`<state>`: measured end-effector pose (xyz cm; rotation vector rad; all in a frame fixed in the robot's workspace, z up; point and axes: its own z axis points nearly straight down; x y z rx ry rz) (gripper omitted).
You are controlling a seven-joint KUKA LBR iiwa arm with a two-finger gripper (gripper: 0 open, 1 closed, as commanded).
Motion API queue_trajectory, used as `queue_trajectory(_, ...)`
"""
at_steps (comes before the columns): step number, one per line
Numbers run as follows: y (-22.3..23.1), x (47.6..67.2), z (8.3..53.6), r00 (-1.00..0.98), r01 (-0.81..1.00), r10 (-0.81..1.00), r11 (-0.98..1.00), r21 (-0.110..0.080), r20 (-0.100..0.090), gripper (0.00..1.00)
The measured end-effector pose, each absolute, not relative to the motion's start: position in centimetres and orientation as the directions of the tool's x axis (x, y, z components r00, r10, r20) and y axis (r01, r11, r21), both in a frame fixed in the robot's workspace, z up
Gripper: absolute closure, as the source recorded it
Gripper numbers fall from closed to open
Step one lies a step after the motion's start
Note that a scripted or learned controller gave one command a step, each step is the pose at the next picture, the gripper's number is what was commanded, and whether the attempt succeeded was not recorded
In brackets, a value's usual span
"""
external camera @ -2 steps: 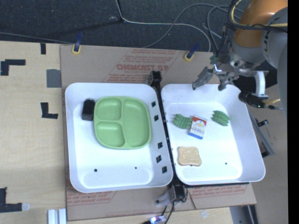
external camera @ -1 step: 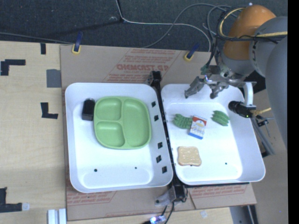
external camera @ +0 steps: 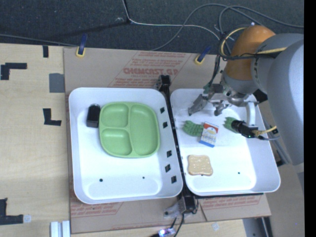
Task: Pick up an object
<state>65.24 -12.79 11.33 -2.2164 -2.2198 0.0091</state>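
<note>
Objects untouched in the right bin, gripper poised above them.

Green toy (external camera: 192,128), small carton (external camera: 209,134) and toast slice (external camera: 200,165) lie near one another on the floor of the right bin (external camera: 247,177); another green piece (external camera: 230,122) sits further right. The gripper (external camera: 210,106) hovers over the bin's far end, fingers (external camera: 197,106) spread apart and holding nothing, so the pick seems not yet made. The left bin (external camera: 118,181) carries a green divided plate (external camera: 130,130) and a black block (external camera: 93,115). Both bins rest on cardboard (external camera: 143,68) over the wooden desk (external camera: 29,147).
</note>
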Motion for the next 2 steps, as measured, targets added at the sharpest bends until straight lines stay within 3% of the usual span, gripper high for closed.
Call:
queue_trajectory(1, -12.7, 65.4, 12.8, -0.004, 1.000, 1.000, 0.004, -0.002, -0.001, 1.00)
queue_trajectory(2, -12.9, 65.8, 17.1, -0.001, 1.000, 1.000, 0.001, 0.003, 0.000, 1.00)
